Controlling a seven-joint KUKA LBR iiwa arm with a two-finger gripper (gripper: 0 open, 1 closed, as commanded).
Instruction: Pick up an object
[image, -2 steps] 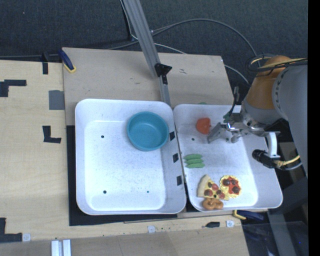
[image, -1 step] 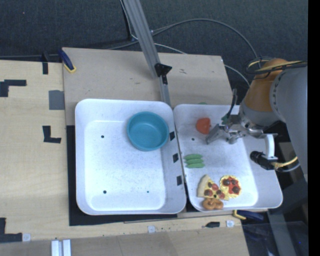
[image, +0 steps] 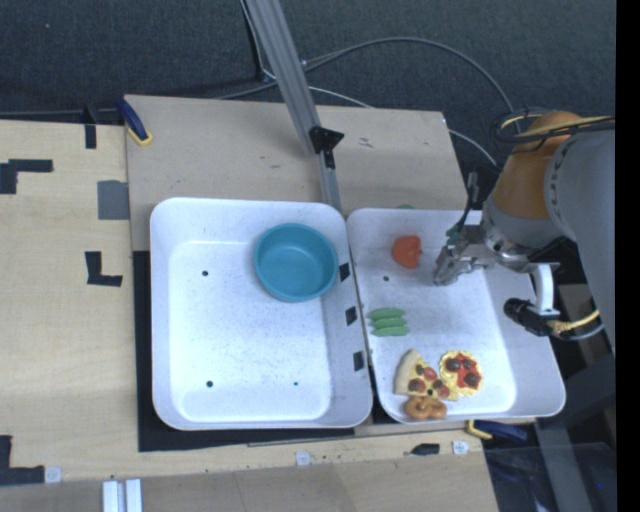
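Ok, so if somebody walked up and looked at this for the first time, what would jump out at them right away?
Probably the blue bowl, bright against the left bin, near its top right corner. Next the grey and orange arm reaching in from the right, its tool low over the right bin beside a small red toy. Then the colourful pizza slices at that bin's front, with a green pod above them.

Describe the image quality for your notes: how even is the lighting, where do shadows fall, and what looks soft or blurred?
Camera view: lighting is soft and even, with no strong glare on the white bins; the blue bowl casts only a faint shadow; the whole picture is slightly soft, so the pizza-like toys lack fine detail; the end effector is too blurred to read clearly.
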